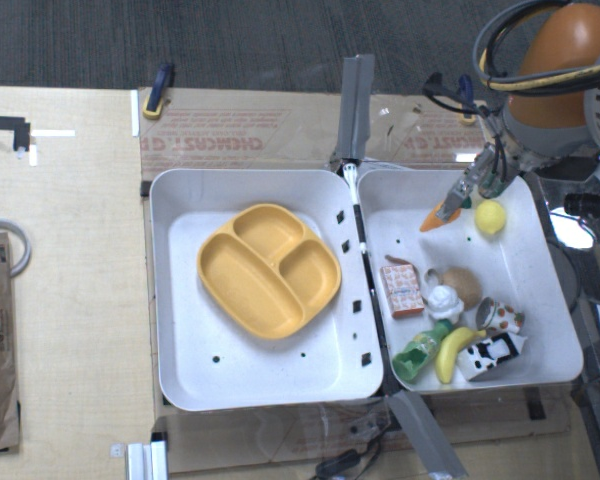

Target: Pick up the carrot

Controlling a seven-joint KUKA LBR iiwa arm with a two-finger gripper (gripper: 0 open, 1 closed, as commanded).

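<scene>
**Carrot caught at its top end, tip hanging over the right bin**

The worktop (60, 298) is carrying two white bins side by side, so that things can be sorted from one to the other. The left bin (180, 368) is holding a yellow divided plate (269, 269), lying flat near its middle, probably as a place to receive things. The right bin (540, 268) is serving as the stock: most of its clutter is lying crowded toward the near corner, which is leaving the far end open for the arm (560, 48) to work in.

The arm is reaching in from the right over that far end, its orange band standing high above the wrist. Below it the tool (477, 186) is closing on the carrot (444, 214), gripping the green-topped upper end between its fingers. The carrot is slanting down and to the left from the grip, its orange tip pointing at the bin floor; whether the tip is touching the floor or hanging just clear cannot be told from this angle. Held by one end like this, it is likely to swing or slip if the grip is shallow.

A lemon (490, 217) is sitting just beside the carrot, near enough to be nudged. Nearer the camera a small red carton (402, 288), a banana (450, 353) and a green bottle (416, 356) are lying well apart from the tool.
</scene>
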